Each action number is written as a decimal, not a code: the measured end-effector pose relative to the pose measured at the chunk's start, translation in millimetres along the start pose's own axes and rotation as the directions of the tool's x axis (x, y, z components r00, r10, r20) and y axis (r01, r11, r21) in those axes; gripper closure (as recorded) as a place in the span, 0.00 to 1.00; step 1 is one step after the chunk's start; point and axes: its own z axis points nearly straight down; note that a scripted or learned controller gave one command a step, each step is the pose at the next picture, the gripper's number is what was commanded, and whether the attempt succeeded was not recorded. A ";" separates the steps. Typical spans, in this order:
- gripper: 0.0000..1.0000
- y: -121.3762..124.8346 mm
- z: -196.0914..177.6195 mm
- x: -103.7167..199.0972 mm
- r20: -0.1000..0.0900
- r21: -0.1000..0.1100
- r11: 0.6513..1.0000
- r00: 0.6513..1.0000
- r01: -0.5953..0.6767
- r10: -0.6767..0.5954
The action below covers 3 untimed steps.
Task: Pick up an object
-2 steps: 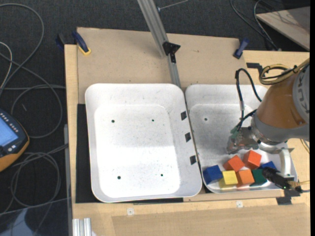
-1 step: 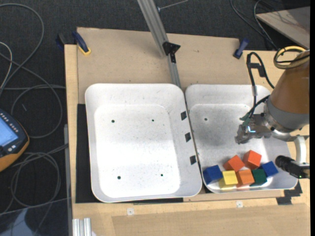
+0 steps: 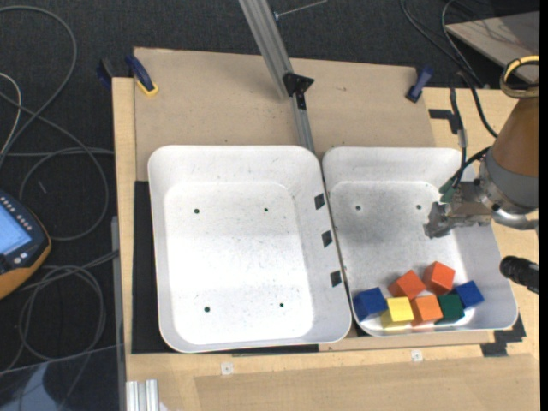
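Observation:
Several small coloured blocks lie clustered at the near edge of the right bin (image 3: 377,178): a blue block (image 3: 370,301), a yellow block (image 3: 399,310), two orange blocks (image 3: 409,284) (image 3: 441,276), a green block (image 3: 450,305) and another blue block (image 3: 469,294). My gripper (image 3: 437,223) hangs over the right side of that bin, a little beyond the cluster and above it. Nothing shows between its fingers, and their spread is unclear from this angle.
The left bin (image 3: 171,169) sits beside the right one, with black clips along the shared wall. A slanted metal pole (image 3: 274,50) rises from the back. Blue clamps hold the board at the far corners. Cables lie on the floor at left.

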 end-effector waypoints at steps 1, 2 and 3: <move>1.00 2.0 -45.6 -0.3 0.000 0.000 1.000 1.000 0.001 -0.001; 1.00 25.2 -52.6 50.5 -0.003 0.003 1.000 1.000 0.006 -0.006; 1.00 40.8 -51.5 105.9 -0.004 0.004 1.000 1.000 0.006 -0.006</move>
